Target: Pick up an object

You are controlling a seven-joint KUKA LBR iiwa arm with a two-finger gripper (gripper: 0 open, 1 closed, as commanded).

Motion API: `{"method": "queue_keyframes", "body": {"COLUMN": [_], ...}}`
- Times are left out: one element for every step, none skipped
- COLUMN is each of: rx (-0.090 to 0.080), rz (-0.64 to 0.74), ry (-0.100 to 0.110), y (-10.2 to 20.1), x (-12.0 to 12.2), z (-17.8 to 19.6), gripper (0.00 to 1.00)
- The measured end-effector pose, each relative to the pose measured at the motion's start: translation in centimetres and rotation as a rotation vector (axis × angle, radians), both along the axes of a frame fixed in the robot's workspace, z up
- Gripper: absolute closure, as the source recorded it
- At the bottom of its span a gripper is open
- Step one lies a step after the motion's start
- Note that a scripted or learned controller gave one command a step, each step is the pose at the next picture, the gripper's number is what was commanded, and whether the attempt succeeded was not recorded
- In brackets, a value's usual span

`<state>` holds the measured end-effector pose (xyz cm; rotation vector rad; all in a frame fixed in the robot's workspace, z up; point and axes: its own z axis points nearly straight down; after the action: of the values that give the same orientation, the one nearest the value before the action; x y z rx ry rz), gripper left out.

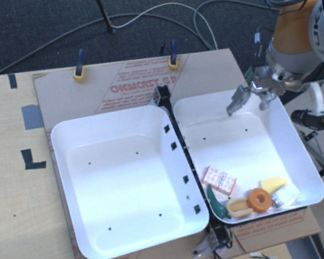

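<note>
End effector (pixel 249 99) up at the far right corner of the right bin (pixel 285 130), above its rim. Two grey fingers spread apart, one (pixel 235 102) angling down-left over the bin floor, the other (pixel 265 100) shorter, close to the right wall. Nothing between them. Grey arm with orange band (pixel 293 24) reaching in from the right.

Objects gathered at the near end of the right bin, well apart from the end effector. Small pink-and-white patterned box (pixel 219 179) lying tilted, nearest the divider. Dark green curved piece (pixel 216 204) just beside the near-left wall. Tan bread-like piece (pixel 239 207) touching an orange ring, doughnut-shaped (pixel 260 200). Yellow wedge (pixel 274 184) just behind the ring. Small whitish-grey item (pixel 282 198) at the near-right corner, too blurred to name.

Left bin (pixel 74 190) alongside, joined to the right bin by black clips (pixel 185 179) down the shared edge. Both bins on a cardboard sheet (pixel 136 84) with red print, held by two clamps with yellow jaws (pixel 80 69) at the far edge, on the wooden worktop (pixel 8 201). Cables (pixel 149 14) across the dark floor behind.
</note>
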<state>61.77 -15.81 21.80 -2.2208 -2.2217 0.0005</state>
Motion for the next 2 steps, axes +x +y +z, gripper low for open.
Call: {"method": "queue_keyframes", "body": {"rx": [0.001, 0.0], "rz": [0.0, -0.001], "ry": [0.008, 0.002], "y": [-0.3, -3.0], "x": [-0.3, 0.6], "z": [-9.3, -13.1], "gripper": [0.0, 0.0]}}
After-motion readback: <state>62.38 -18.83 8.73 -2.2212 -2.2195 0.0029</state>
